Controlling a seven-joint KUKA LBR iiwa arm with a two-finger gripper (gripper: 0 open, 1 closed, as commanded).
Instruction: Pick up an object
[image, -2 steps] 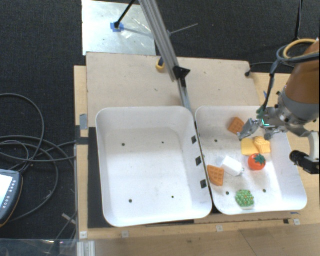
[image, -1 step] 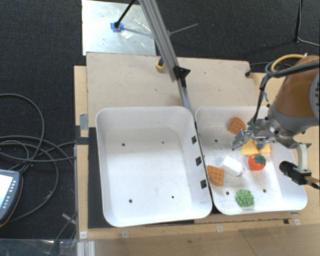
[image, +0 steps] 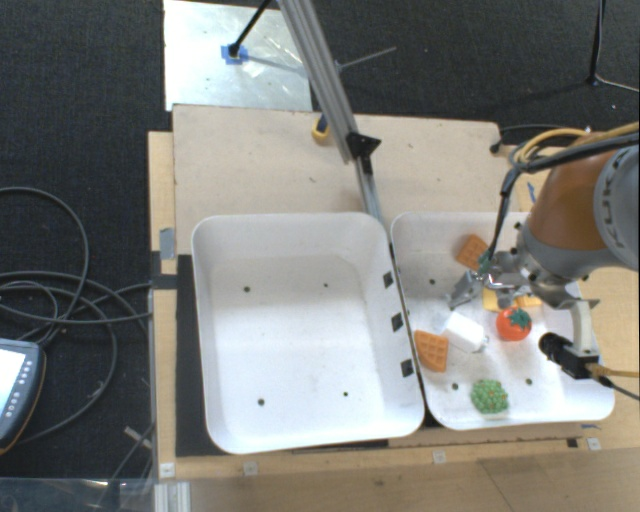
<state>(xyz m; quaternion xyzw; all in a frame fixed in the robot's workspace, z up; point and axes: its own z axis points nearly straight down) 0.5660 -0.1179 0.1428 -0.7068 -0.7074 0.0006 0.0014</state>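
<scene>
Dark carpet surrounds the counter (image: 260, 160). Down in the right bin (image: 600, 405), the claw (image: 487, 283) seems to be mid-approach; whether it is open cannot be told. A white block (image: 464, 330) lies just below it; next comes closing on it.

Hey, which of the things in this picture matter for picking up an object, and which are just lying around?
For the job:
gripper
right bin
orange waffle piece
white block
red tomato toy
green bumpy toy
orange piece

Lying about:
left bin
black cables
tablet
metal pole
</scene>
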